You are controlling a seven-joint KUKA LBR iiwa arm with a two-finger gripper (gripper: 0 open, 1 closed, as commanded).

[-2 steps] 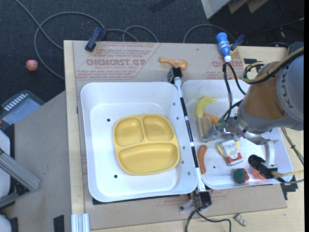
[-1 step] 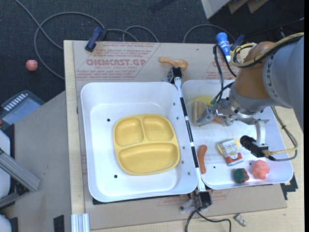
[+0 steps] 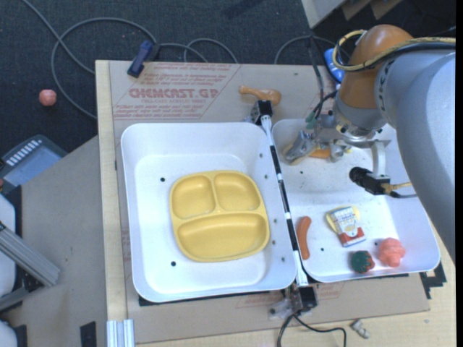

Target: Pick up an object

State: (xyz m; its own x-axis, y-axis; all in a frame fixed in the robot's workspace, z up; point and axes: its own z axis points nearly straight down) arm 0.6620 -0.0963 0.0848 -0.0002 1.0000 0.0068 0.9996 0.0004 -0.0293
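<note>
Nearest the camera, along the right bin's [image 3: 427,255] front edge: a green-and-red lump [image 3: 362,262] just beside a pink lump [image 3: 391,251], behind them a small yellow-and-red packet [image 3: 345,225], and to their left an orange sausage-shaped piece [image 3: 304,236] beside the divider. In the left bin [image 3: 145,194], a yellow three-compartment plate [image 3: 219,215] lying flat at the middle. At the right bin's back left corner, the gripper [image 3: 312,147] down low under the grey arm's orange band [image 3: 372,56], finger state impossible to tell, something orange [image 3: 338,150] just beside it.
</note>
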